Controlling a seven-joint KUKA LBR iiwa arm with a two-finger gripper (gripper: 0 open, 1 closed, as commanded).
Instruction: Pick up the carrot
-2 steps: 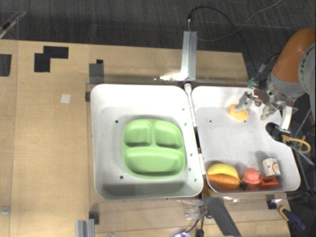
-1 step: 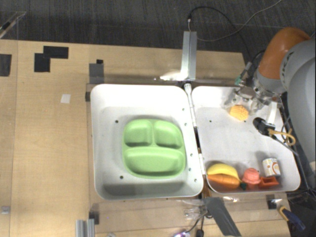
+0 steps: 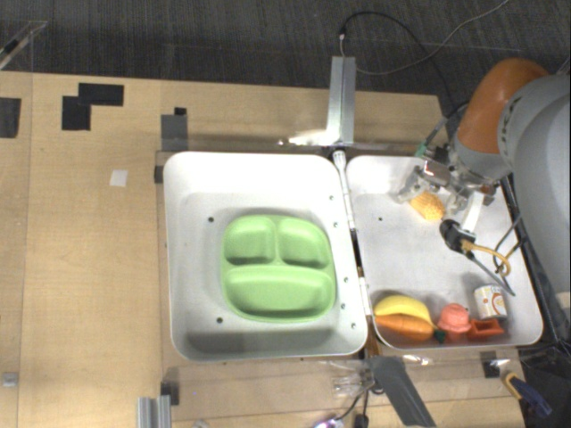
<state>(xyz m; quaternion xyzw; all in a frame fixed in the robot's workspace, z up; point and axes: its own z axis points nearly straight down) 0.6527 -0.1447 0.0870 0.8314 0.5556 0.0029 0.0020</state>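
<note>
Camera view has the tool (image 3: pixel 443 188) over a yellow item (image 3: pixel 428 206) far in the right bin (image 3: pixel 406 257); I cannot tell its grip. The carrot (image 3: pixel 406 327) lies untouched at the near edge, so reaching comes next.

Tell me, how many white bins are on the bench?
2. The left bin holds a green divided plate. The right bin holds the toy food, with the carrot at its near edge, and the gripper is over its far end.

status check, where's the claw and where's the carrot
Claw over yellow lumpy item, right bin's far end. Orange carrot untouched at near wall, against yellow banana. Path clear.
</note>
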